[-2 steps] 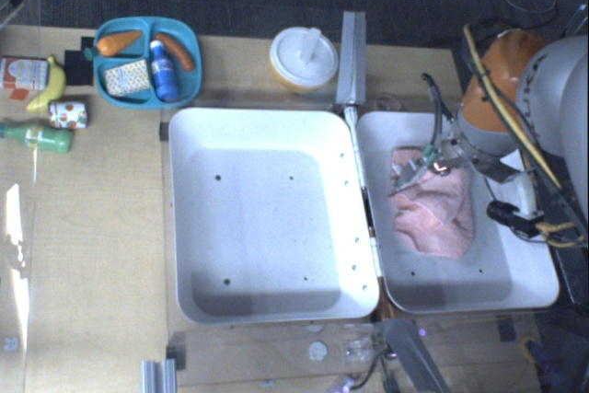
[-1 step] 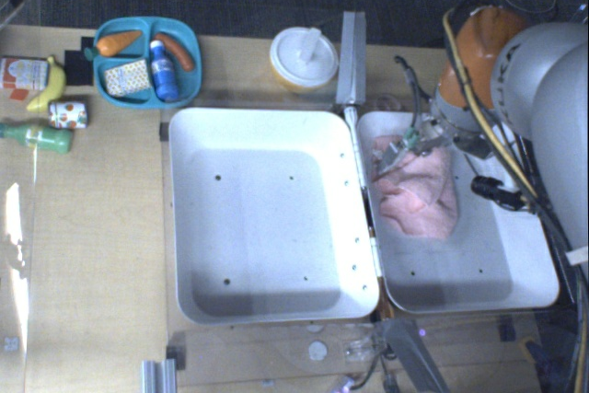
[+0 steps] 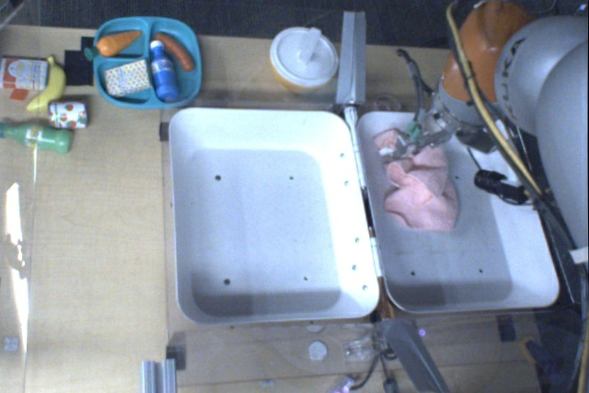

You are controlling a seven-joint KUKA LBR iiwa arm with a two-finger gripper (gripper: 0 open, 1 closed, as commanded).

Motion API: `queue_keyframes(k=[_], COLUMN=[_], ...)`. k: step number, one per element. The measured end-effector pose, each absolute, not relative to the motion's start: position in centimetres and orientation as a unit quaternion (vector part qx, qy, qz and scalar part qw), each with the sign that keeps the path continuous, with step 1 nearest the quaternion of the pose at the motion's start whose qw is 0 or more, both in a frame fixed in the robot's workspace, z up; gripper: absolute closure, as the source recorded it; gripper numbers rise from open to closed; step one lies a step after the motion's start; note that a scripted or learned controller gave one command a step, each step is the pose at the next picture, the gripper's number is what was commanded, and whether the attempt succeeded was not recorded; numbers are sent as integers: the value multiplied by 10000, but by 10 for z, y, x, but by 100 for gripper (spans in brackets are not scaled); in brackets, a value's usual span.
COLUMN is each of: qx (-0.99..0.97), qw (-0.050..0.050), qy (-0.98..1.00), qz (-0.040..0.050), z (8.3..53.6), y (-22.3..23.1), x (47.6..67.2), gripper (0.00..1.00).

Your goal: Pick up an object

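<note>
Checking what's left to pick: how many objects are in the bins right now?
1: a pink cloth in the right bin, the gripper at its upper edge. Something could be hidden beneath the cloth or arm.

brightness: you get even, moderate light over the bench [image 3: 101, 225], with a cool bluish cast
glare: you see a bright streak at the left edge of the bench, and the left bin [image 3: 267, 216] floor reads pale without blowing out
shadows: soft dark bands lie inside the near walls of both bins; the right bin [image 3: 469, 262] is dimmer beside the arm [image 3: 543, 78]
background: the floor above the bench is dark
sharpness: you have soft, slightly grainy detail; small items at left are blurry
</note>
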State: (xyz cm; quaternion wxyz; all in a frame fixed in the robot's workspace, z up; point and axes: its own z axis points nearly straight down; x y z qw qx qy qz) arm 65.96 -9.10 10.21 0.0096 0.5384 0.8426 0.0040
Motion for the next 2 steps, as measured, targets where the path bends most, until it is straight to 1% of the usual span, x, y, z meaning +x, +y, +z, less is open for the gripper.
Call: queue_keyframes(k=[1,2], qx=[5240,4024], qw=[30,24], qy=[8517,9155], qz=[12,9], z=[160,167], y=[-94,-98], x=[668,667], gripper=[100,100])
